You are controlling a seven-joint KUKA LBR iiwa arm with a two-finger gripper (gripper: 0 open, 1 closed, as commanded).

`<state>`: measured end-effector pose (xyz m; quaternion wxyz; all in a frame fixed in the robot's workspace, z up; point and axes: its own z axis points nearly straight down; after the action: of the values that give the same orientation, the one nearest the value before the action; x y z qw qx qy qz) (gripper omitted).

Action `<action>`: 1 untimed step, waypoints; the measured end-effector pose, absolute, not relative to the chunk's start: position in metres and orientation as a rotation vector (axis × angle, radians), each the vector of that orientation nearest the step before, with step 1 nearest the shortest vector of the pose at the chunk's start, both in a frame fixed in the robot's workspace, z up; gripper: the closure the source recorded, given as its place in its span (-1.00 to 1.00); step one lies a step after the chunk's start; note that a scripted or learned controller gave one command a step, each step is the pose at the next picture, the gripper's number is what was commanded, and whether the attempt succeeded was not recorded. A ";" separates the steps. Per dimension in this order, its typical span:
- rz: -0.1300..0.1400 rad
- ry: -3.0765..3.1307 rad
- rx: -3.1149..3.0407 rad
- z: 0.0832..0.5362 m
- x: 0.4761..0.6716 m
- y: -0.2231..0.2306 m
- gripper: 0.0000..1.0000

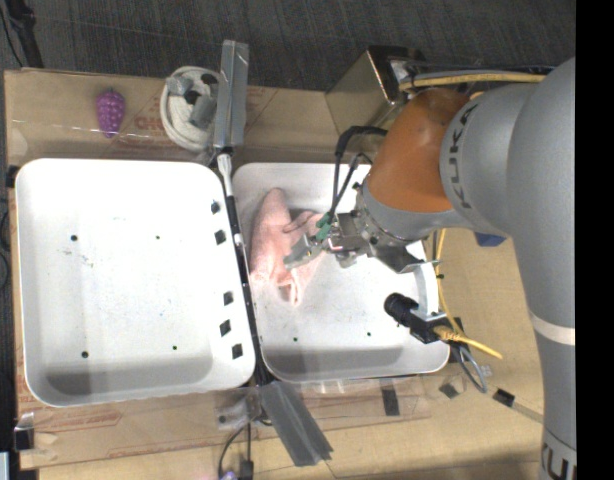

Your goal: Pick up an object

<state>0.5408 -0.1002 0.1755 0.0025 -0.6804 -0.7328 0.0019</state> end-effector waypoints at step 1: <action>0.001 -2.434 -1.985 0.092 0.615 -0.108 -1.00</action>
<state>0.6152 -0.1084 0.0921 0.0004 -0.6320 -0.7750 0.0003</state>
